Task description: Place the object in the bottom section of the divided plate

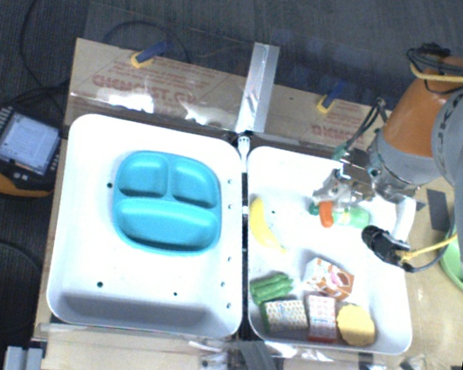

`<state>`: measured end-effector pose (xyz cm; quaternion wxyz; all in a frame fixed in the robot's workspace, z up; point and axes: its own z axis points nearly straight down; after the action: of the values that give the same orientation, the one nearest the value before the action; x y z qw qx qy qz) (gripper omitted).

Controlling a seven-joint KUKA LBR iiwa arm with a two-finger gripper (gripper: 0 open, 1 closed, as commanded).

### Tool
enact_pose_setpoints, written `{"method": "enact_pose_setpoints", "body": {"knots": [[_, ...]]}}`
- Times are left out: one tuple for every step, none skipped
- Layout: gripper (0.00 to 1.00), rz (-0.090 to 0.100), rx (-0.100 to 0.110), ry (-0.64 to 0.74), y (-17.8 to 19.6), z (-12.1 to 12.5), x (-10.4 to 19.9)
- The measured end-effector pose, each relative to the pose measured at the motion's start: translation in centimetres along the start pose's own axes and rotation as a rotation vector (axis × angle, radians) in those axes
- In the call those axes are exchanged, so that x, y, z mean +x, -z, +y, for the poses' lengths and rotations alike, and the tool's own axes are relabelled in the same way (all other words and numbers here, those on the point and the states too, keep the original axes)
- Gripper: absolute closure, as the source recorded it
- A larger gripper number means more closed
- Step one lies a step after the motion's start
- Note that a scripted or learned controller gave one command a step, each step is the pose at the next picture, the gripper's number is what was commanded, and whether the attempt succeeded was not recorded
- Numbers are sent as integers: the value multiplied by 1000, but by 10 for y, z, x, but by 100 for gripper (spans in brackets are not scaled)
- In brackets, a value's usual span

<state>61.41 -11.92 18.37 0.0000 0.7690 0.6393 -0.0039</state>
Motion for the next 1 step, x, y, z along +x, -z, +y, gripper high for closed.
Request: {"method": "enact_pose_setpoints", "body": {"knots": [[100,3,0,116,-3,14,77]]}}
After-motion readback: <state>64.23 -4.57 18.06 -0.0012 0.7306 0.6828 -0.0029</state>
